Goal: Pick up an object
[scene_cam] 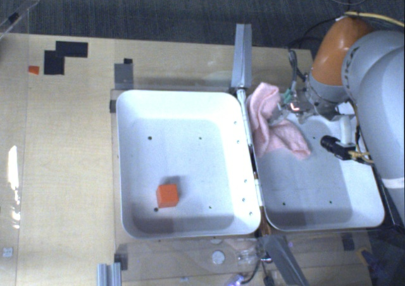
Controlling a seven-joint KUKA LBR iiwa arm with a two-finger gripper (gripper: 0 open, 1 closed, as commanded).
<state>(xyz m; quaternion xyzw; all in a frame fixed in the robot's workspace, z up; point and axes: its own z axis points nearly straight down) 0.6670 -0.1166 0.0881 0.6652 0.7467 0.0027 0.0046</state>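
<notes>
Two white bins (183, 104) sit side by side on a wooden bench (63, 171); black blocks (62, 55) lie far left

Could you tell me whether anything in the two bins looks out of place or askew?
Yes: the pink cloth lies crumpled in the right bin, its edge draped up against the divider by the left bin. The orange block sits squarely.

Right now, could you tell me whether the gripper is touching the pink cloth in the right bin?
Touching. In the camera view, the gripper sits down in the bunched folds of the pink cloth, with no gap between them. Whether it grips the cloth is unclear.
</notes>
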